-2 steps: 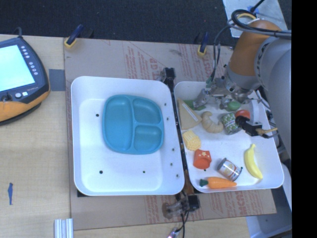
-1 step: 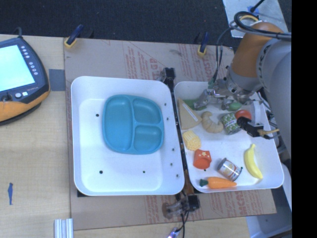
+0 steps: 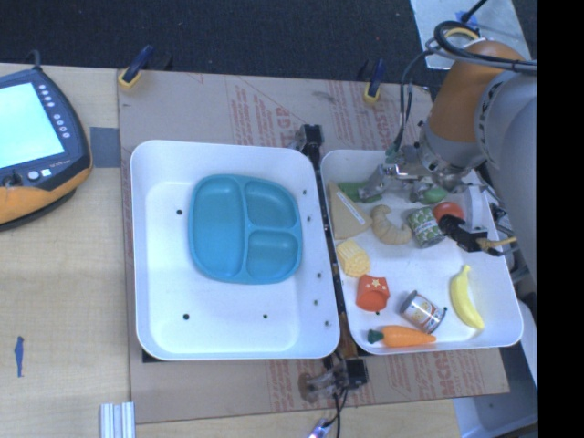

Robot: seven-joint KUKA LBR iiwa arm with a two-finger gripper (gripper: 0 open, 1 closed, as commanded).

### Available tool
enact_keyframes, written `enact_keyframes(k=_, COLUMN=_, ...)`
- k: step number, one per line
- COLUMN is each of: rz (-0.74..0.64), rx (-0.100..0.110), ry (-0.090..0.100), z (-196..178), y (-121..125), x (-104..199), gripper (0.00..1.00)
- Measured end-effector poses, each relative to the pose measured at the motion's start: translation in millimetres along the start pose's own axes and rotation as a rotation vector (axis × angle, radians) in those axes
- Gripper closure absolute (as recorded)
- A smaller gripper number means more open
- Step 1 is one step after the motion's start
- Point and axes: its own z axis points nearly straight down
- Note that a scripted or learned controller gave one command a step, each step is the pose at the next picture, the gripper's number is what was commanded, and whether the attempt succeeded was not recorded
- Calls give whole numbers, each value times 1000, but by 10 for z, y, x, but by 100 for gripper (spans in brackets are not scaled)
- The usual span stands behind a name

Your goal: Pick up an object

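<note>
My gripper [image 3: 388, 179] hangs low over the back of the right bin [image 3: 497, 336], just above a green item [image 3: 350, 192] and a beige wedge [image 3: 346, 213]. In front of it lie a croissant [image 3: 392, 227], a greenish can [image 3: 424, 227] and a red tomato [image 3: 447, 212]. Further forward are a yellow corn piece [image 3: 353, 258], a red-orange pepper [image 3: 372, 293], a tin can [image 3: 422, 311], a banana [image 3: 466, 299] and a carrot [image 3: 406, 337]. I see nothing held in the gripper.
The left bin [image 3: 155, 281] holds a blue divided plate [image 3: 246, 228]. A tablet in an orange case [image 3: 36, 144] lies at the far left of the bench. Clamps [image 3: 135, 67] sit on the back edge of the cardboard sheet. The arm's body [image 3: 474, 99] rises over the right bin's back right corner.
</note>
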Motion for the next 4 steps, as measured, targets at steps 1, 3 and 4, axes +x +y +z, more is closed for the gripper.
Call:
enact_keyframes(k=1, rz=-3, rx=1, ry=0, z=-106, y=4, x=-3, gripper=100)
enact_keyframes(k=3, rz=0, rx=1, ry=-2, z=-928, y=-11, x=-205, gripper=0)
enact_keyframes(k=4, rz=-1, rx=5, ry=-2, z=40, y=-22, x=-40, gripper=0)
